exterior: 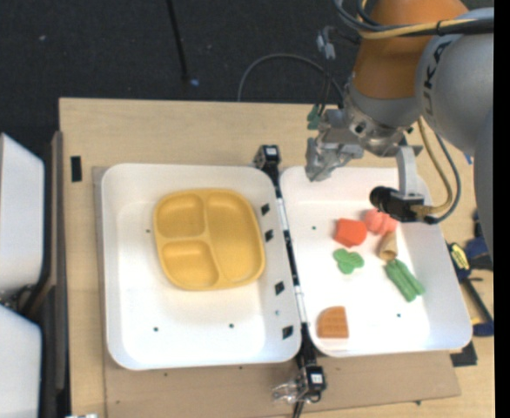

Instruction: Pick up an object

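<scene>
Toys lay in a loose cluster in the right bin (429, 320): a red block (350, 231), a pink piece (379, 221), a tan cone (387, 249), a small green shape (348, 260), a long green piece (404, 279) and an orange-brown block (332, 322) off at six o'clock, while the left bin (124, 320) carried a yellow divided plate (209, 238). The gripper (321, 161) hung near that bin's eleven o'clock corner with nothing between its fingers, and whether they were spread or pressed together could not be told. By my judgement the approach was in hand, and the next move called for travelling toward five o'clock over the cluster, then descending on one piece.
</scene>
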Robot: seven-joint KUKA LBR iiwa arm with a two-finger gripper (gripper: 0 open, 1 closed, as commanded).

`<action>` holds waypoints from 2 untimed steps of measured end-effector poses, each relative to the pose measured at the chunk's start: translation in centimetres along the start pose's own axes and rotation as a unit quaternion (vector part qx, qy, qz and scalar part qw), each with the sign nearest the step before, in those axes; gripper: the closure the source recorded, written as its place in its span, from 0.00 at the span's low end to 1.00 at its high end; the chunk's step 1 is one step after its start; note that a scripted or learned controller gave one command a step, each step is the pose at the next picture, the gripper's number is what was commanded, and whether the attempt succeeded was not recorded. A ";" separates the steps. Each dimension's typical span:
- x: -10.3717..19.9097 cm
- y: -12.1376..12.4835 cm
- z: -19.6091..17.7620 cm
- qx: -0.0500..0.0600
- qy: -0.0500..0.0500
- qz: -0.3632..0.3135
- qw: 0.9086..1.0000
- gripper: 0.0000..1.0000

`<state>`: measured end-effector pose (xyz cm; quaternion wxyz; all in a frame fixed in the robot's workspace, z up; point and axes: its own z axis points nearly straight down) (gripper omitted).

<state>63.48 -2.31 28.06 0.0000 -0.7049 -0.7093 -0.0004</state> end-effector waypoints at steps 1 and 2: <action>4.6 -1.5 1.8 0.001 -0.001 0.001 1.000 1.00; 9.9 -2.9 3.1 0.001 0.000 0.000 1.000 1.00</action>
